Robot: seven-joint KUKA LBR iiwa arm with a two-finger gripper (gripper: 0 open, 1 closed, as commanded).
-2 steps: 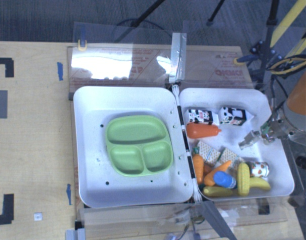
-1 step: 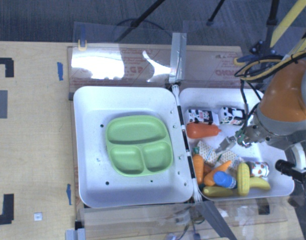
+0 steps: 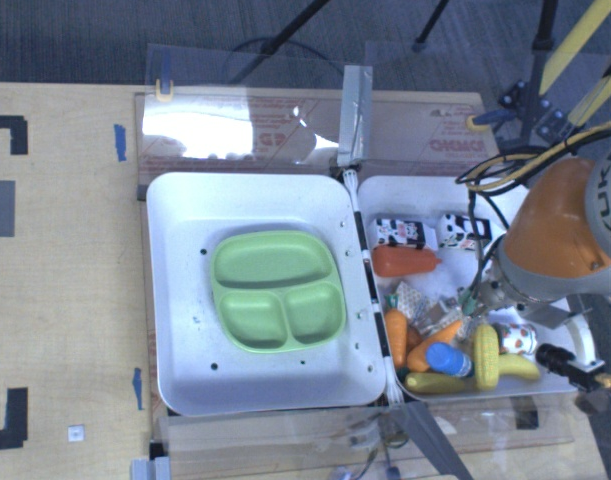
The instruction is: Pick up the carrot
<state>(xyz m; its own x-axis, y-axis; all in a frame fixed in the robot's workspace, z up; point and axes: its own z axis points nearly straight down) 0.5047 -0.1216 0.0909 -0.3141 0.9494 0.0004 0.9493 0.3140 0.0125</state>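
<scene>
- My arm [image 3: 555, 223] comes in over the right bin [image 3: 425, 190], the orange band sitting above the clutter at the near end. My gripper [image 3: 475, 303] is down among the items there, mostly covered by the wrist, and its state cannot be read from this view.
- The carrot [image 3: 396, 336] lies in the right bin, against the wall it shares with the left bin [image 3: 175, 268], long axis running roughly toward and away from the camera. It sits just left of my gripper; I see nothing that shows it is held.
- Neighbours: a blue-capped item [image 3: 448, 360] and another orange piece [image 3: 432, 340] just right of the carrot, a yellow corn cob [image 3: 485, 355] farther right, a yellow banana-like piece [image 3: 455, 382] along the near wall, a crinkled clear wrapper [image 3: 413, 298] above it.
- Risk 1: the carrot hugs the dividing wall, so one side of the grip may have no room to get down beside it. Likely result is a strike on the rim or a closure on air.
- Risk 2: crowding. Closing here could catch the second orange piece or the wrapper instead of the carrot.
- Risk 3: a smooth tapered body gripped near its tip could squirt out on the lift.
- A second reddish-orange item [image 3: 405, 261] lies farther back; it could be mistaken for the target.
- Green divided plate [image 3: 277, 290] sits in the left bin.
- Writing: red lettering on the clear panel [image 3: 450, 133] behind the bins, seen reversed and too faint to read. The black-and-white carton [image 3: 400, 233] carries print I cannot resolve.
</scene>
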